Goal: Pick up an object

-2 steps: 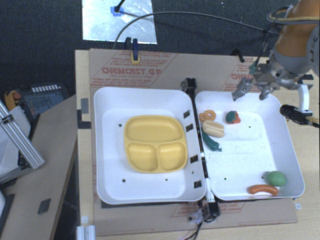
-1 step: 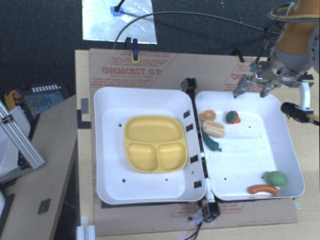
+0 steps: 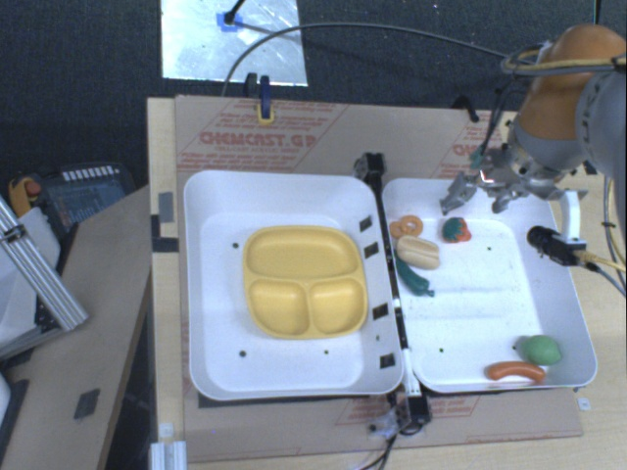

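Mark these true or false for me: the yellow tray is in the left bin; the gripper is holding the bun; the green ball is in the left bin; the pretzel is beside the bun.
1. The yellow tray sits in the left bin. True.
2. The gripper holds the bun. False: the bun lies on the floor of the right bin, apart from the gripper.
3. The green ball is in the left bin. False: it is in the right bin's near corner.
4. The pretzel lies beside the bun. True.
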